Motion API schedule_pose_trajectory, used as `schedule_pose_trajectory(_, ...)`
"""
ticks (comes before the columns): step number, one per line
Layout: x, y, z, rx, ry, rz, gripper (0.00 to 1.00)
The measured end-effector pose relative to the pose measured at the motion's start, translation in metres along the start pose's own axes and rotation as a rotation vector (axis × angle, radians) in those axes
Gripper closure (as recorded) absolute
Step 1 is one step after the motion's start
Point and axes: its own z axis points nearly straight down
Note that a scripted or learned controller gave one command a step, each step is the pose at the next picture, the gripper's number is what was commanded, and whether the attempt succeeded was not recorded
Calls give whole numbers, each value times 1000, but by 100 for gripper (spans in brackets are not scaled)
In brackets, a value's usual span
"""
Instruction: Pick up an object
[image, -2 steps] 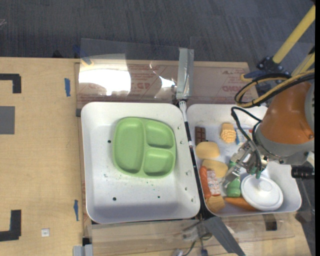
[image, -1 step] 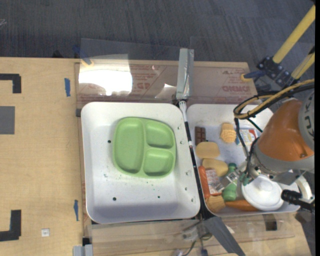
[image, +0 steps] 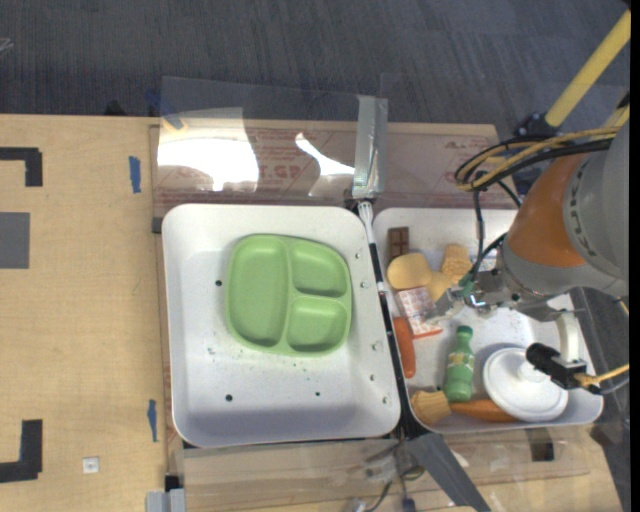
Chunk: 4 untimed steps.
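One green bottle (image: 459, 364) lengthwise up-down, cap toward the gripper (image: 470, 294).

Two bins sit side by side on the bench (image: 70, 300). The left bin (image: 190, 400) holds a divided tray (image: 288, 292) near its middle. The right bin (image: 570, 420) holds a bottle (image: 460, 365) beside a round dish (image: 522, 384), with a carrot (image: 485, 409) in front of both. The pincer (image: 470, 293) hangs behind the bottle.

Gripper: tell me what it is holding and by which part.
Cannot be told. The gripper is low in the right bin, near the packet and green bottle, but nothing is visibly held.
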Motion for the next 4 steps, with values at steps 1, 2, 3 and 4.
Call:
schedule_pose_trajectory(1,1,2,-12,-5,-2,-4,100)
schedule_pose_trajectory(2,-84,-68,5,11,-2,-88,100)
schedule_pose_trajectory(3,-79,-66,6,11,1,-94,0)
schedule_pose_trajectory(4,-50,2,7,7,2,-610,0)
